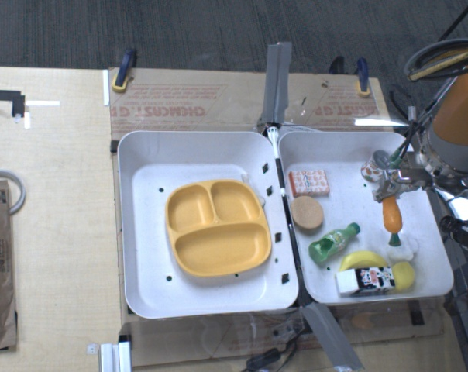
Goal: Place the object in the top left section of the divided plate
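- The gripper (390, 186) hung over the right bin (443, 273), near its far right side, the arm reaching in from the right with its orange band showing at the edge.
- Right below the metal fingers there was an orange carrot (392, 215), standing nearly upright, its top end up at the fingertips.
- Whether the fingers were pinching that carrot or just sitting above it, I could not tell from here; the metal parts blurred together.
- The carrot's lower end pointed down at a small pale lump (400, 246) on the bin floor.
- Over in the left bin (141, 285) lay the yellow divided plate (217, 227), flat, turned a little askew.
- Its top left section (187, 206) was bare yellow, and so were the other two.
- So the carrot was well apart from the plate, a whole bin away across the centre rims.
- Back in the right bin: a small pink-and-white box (308, 182) by the far left corner, a round tan disc (307, 213) just below it.
- A green bottle (333, 243) lay tilted on its side near the disc.
- A banana (363, 260) sat just beside the bottle, touching a black-and-white carton (366, 280) along the near wall.
- A yellow lemon (404, 276) rested against the carton's right end.
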`<state>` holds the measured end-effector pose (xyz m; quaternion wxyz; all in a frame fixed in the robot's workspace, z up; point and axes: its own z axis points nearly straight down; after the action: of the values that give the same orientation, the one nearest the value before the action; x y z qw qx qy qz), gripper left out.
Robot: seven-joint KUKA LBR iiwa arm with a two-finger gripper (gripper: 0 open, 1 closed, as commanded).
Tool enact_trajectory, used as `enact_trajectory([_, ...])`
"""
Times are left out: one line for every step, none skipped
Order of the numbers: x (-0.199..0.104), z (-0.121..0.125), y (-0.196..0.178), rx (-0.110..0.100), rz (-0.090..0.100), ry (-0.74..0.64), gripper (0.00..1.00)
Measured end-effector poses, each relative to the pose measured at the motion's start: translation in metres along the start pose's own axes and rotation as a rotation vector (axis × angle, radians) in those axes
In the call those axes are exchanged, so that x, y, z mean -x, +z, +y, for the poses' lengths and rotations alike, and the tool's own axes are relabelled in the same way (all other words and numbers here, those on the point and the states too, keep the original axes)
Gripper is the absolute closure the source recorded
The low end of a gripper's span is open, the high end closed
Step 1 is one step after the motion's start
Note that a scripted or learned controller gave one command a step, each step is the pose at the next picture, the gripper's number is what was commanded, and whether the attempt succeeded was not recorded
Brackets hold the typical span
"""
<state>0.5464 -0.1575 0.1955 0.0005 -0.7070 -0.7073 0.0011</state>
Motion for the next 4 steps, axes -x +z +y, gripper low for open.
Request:
enact_trajectory([-0.055, -0.032, 0.105, -0.001, 0.001, 0.062, 1.00])
enact_trajectory([-0.095, -0.069, 0.006, -0.002, 0.000, 0.074, 1.00])
enact_trajectory([-0.174, -0.069, 0.006, -0.003, -0.001, 0.122, 1.00])
enact_trajectory([-0.244, -0.069, 0.006, -0.003, -0.002, 0.121, 1.00])
